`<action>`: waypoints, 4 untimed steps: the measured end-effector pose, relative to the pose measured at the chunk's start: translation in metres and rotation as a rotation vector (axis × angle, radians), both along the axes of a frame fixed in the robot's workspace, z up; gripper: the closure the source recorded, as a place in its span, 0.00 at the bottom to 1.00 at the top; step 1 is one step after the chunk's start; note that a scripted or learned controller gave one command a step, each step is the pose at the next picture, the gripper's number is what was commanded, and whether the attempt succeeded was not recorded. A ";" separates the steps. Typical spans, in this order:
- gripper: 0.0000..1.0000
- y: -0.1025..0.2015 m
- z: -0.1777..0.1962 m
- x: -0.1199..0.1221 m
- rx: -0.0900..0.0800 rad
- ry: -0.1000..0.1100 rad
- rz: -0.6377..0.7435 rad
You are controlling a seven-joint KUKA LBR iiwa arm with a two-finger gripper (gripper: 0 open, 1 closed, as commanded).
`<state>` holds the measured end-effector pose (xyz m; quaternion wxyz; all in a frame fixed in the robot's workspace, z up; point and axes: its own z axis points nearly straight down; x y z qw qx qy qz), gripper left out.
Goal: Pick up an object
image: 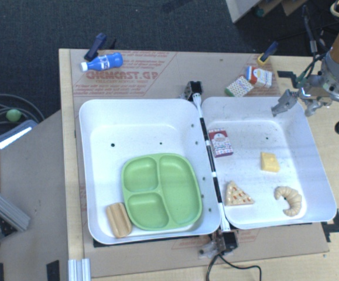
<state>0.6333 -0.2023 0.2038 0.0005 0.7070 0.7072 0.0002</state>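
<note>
The right bin [310,151] holds a red-and-white carton [220,143] by its left wall, a yellow cheese block [269,162], a pizza-like wedge [237,194] and a croissant [290,199] near the front. My gripper [297,103] hangs over the bin's far right corner, above and well behind the cheese. Its fingers [283,105] are spread, so it is open with nothing between them.
In the left bin [99,127] lie a green divided plate [160,190] and a tan bread piece [118,219]. On the bench behind the bins are a blue bottle [102,61] and two small cartons [239,86] [260,76].
</note>
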 end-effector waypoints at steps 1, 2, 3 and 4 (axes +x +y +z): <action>0.00 0.002 -0.105 -0.047 0.001 0.003 0.000; 0.00 0.051 -0.120 -0.081 0.001 0.003 0.001; 1.00 0.050 -0.109 -0.080 0.000 0.000 0.000; 1.00 0.114 -0.019 -0.074 0.001 -0.001 0.001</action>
